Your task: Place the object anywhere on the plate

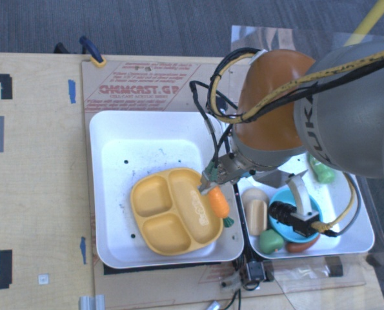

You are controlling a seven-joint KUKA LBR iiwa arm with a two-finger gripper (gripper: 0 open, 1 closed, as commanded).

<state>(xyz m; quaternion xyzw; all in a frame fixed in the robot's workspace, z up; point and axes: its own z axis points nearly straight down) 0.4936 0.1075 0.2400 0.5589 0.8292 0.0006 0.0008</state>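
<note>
A yellow plate (169,215) with three compartments lies in the left bin (114,173), towards its front right. An orange toy carrot (218,203) with a green tip rests tilted against the plate's right rim, partly over the long right compartment. My gripper (208,183) hangs right at the carrot's upper end, reaching in from the right over the wall between the bins. The wrist hides how the gripper meets the carrot.
The right bin (363,237) holds a beige cylinder (255,213), a green lump (271,241), a blue bowl (293,228), a red piece (303,245) and a green toy (322,172). The arm covers much of that bin. The left bin's back half is bare white floor.
</note>
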